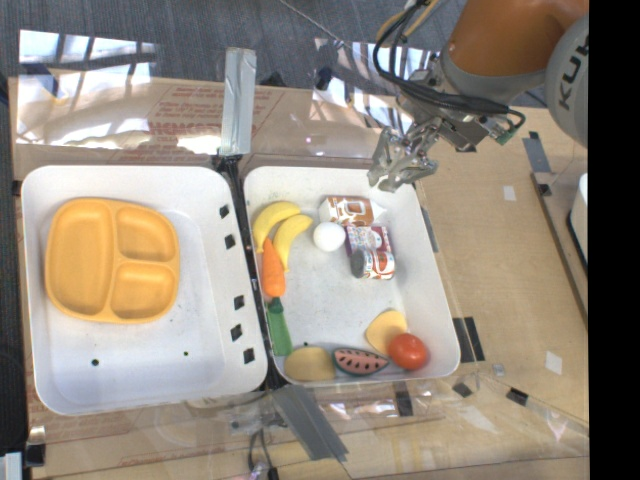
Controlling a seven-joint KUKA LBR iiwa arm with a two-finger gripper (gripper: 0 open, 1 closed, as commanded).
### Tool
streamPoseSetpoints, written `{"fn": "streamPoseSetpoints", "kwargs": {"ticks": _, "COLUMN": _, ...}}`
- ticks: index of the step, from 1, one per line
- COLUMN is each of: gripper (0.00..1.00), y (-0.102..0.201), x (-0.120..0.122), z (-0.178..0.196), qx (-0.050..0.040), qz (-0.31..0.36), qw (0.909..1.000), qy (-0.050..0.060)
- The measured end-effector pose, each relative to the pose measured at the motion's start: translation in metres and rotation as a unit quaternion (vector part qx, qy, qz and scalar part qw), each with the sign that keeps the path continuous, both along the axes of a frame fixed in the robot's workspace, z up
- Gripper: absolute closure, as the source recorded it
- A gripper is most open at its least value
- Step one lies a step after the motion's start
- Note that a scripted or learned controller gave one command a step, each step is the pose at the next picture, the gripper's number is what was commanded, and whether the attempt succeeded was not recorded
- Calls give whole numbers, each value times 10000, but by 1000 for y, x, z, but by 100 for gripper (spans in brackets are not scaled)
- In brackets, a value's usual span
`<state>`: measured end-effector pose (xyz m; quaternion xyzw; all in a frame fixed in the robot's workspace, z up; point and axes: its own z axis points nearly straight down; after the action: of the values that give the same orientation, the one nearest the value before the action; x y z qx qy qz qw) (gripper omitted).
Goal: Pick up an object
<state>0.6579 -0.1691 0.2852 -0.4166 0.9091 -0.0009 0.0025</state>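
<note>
Gripper (398, 171) hangs open and empty over the right bin's (432, 268) far edge, near a brown-and-white carton (346, 210)

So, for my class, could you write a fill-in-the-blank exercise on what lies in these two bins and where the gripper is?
1. The yellow divided tray lies in the ____ bin.
2. The carrot lies right beside the ____, near the right bin's left wall.
3. The tomato sits in the right bin's ____ right corner.
4. The gripper hovers above the right bin's ____ edge.

Missing words: left; bananas; near; far
</note>
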Motion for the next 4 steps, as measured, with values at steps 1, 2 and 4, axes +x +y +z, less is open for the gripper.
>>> {"fn": "streamPoseSetpoints", "kwargs": {"ticks": 1, "gripper": 100, "y": 30, "x": 0, "z": 9, "qx": 2, "qz": 45, "qw": 10000, "qy": 9}}
{"fn": "streamPoseSetpoints", "kwargs": {"ticks": 2, "gripper": 100, "y": -2, "x": -12, "z": 0, "qx": -2, "qz": 2268, "qw": 9739, "qy": 24}}
{"fn": "streamPoseSetpoints", "kwargs": {"ticks": 4, "gripper": 100, "y": -9, "x": -1, "z": 9, "qx": -18, "qz": 3620, "qw": 9322, "qy": 2}}
